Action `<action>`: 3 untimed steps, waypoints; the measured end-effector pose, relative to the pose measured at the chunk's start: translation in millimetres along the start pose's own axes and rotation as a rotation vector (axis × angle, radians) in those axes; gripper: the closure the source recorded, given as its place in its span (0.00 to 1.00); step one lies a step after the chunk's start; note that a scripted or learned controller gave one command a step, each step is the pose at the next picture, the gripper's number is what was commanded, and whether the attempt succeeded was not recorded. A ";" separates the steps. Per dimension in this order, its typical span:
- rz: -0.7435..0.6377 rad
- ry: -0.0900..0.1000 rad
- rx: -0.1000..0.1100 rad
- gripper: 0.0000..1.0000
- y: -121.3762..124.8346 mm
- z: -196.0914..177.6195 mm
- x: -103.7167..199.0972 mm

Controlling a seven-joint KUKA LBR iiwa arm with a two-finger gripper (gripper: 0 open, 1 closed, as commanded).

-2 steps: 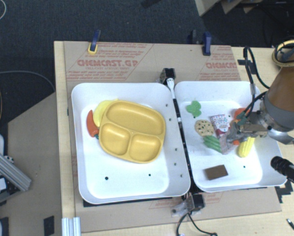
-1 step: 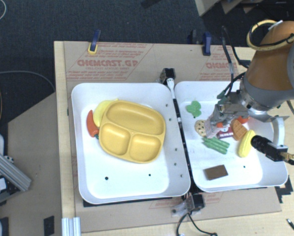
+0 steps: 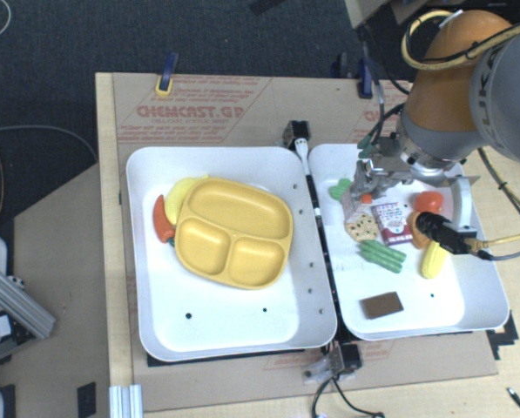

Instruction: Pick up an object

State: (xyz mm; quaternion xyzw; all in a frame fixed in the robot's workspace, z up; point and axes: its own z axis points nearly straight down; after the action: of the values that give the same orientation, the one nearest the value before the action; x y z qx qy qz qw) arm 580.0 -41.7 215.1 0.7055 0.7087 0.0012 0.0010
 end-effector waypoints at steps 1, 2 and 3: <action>0.001 0.000 0.000 1.00 16.9 -1.0 21.6; 0.005 -0.001 -0.001 1.00 20.0 -18.2 8.3; 0.003 0.000 0.007 1.00 20.4 0.9 12.9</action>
State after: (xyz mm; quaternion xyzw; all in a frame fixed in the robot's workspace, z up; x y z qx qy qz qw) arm 600.3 -28.7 214.3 0.7067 0.7075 -0.0012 -0.0014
